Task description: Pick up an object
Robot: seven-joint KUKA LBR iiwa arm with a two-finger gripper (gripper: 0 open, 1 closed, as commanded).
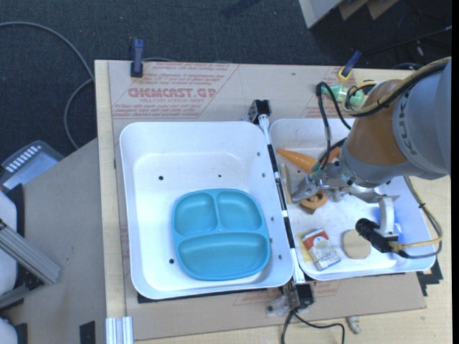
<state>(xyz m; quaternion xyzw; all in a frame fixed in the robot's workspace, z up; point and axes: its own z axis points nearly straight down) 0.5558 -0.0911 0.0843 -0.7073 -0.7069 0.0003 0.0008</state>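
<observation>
Here | hand (307,190) over right bin (416,260) | brown piece (313,203) just below, perhaps touching | grip unreadable

The grey arm (412,124) reaches in from the right, orange-banded wrist bent low, its gripper (307,186) apparently pointing down.

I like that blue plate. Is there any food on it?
No, empty. All three compartments of the blue divided plate show bare blue plastic.
</observation>
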